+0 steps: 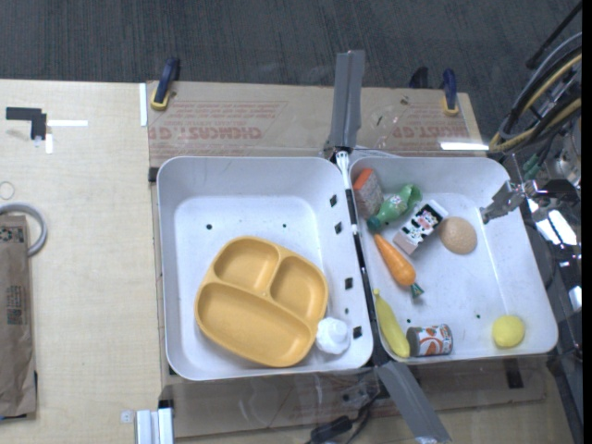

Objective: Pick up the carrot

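The carrot [396, 261] is orange with a small green tip and lies slantwise in the left part of the right bin [481, 289], its green end towards the front. The gripper [498, 205] hangs at the right bin's far right rim, well to the right of the carrot and apart from it. A brown round thing lies between the two. I see nothing held in the gripper.
Around the carrot lie a green toy [394, 203], a small carton [421, 227], a brown round thing [457, 236], a banana [390, 325], a can [429, 340] and a lemon [508, 331]. The left bin [185, 248] holds a yellow divided plate [262, 299] and a white lump [332, 336].
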`<state>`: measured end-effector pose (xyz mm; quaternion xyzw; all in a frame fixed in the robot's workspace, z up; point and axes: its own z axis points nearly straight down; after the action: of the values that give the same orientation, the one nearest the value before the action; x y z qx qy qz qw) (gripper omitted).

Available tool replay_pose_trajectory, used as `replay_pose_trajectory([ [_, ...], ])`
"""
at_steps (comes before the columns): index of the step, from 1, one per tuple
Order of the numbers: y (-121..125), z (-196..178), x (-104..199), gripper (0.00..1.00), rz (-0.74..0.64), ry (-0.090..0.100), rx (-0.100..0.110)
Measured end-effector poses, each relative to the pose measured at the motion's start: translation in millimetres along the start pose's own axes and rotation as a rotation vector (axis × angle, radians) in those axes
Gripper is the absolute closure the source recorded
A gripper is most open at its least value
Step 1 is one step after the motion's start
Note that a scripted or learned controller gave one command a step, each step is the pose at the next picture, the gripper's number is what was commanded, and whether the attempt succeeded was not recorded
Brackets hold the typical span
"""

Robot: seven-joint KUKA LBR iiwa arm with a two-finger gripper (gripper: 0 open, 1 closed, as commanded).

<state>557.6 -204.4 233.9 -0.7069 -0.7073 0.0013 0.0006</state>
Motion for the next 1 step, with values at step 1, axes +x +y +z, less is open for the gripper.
replay_pose_trajectory([
  [1, -7.6, 115.4, 48.0, 0.00, -0.205, 0.000, -0.001],
])
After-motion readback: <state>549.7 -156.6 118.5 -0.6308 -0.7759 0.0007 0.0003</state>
